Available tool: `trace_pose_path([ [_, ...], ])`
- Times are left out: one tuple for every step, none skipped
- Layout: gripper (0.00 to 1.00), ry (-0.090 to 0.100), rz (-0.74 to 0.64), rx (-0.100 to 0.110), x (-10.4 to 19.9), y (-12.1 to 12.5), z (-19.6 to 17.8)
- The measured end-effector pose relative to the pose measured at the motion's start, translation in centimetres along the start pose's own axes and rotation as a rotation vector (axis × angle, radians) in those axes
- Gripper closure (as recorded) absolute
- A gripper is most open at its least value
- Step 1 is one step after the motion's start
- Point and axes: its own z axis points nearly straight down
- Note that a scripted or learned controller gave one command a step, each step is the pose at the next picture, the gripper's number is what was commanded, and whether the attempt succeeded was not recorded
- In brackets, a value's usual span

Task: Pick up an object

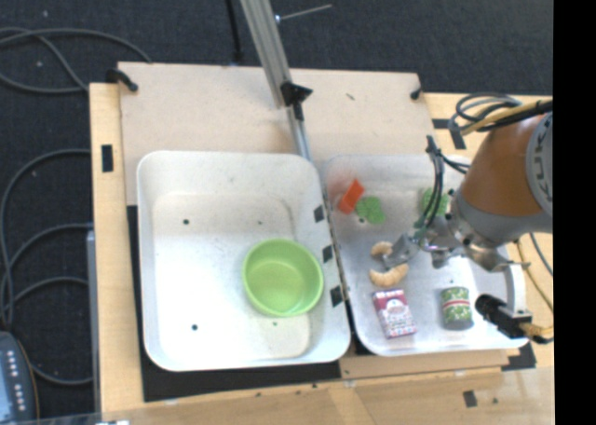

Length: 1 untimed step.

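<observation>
Objects for picking lie in the right bin (372, 344): 2 tan curved pieces (388, 273), a red packet (395, 312), a green can (454, 307), an orange piece (351, 196) and a green lump (371, 210). The gripper (407, 248) hangs low just beside the tan pieces; I cannot tell how its fingers stand. I judge this the approach step; next it must close on 1 piece. The left bin (168, 181) holds 1 green bowl (282, 277).

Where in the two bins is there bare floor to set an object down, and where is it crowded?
Left bin: bare all around the green bowl, widest along its far and left sides. Right bin: crowded. The orange piece, green piece, two tan pieces, red box, can and gripper leave only its far strip bare.
</observation>
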Motion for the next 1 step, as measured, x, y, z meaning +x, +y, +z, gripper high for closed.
trace_pose_path([
  [0.00,-0.001,-0.001,-0.003,-0.14,0.04,4.97],
])
